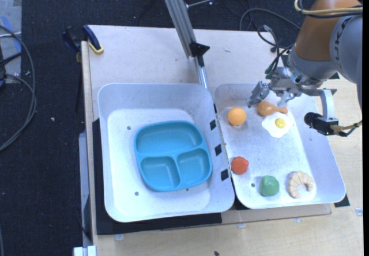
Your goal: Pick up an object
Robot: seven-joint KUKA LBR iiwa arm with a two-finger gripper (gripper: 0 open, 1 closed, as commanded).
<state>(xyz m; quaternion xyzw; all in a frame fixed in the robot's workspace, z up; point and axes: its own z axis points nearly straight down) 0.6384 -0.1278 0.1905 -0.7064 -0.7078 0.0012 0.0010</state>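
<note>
White bins, two, sit side by side on the pale worktop (pixel 144 53). Left bin (pixel 115 191) carries a blue 3-compartment tray (pixel 172 154), roughly centred.

Right bin (pixel 323 162) holds the toy food: orange ball (pixel 236 116) near the bin's far-left part, red piece (pixel 239 165) by the left wall approx. mid-length, green piece (pixel 268 185) and beige shrimp-like piece (pixel 300 184) along the near edge, fried egg (pixel 276 125) w/ yellow yolk toward the far side.

Just beside the egg, toward the far edge, lies a small orange-brown oblong piece (pixel 266 109); its long axis runs approx. along the bin's far edge, slightly slanted, one end touching or nearly touching the egg.

Pincer (pixel 270 97) hangs right over that oblong piece, at the bin's far edge; fingers look spread, one tip each side of it, w/o pinching it. Grey arm w/ orange band comes in from the worktop's right edge.
</note>
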